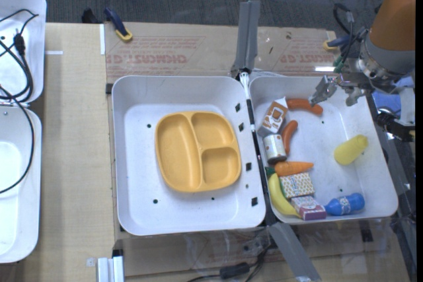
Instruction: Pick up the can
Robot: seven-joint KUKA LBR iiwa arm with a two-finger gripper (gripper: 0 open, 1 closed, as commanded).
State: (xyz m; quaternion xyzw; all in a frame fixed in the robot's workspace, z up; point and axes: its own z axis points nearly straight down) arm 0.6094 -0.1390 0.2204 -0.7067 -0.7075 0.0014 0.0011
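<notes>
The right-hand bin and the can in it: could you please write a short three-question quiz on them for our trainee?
1. True or false: the can lies in the same bin as the yellow divided plate.
2. What lies just below the can? A) carrot B) blue bottle C) lemon
3. Fill in: the gripper hovers near the right bin's ____ edge.

Key: 1 false; 2 A; 3 far.

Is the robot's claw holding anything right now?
No. The gripper hangs above the right bin's far edge near a sausage; the can lies untouched.
</notes>
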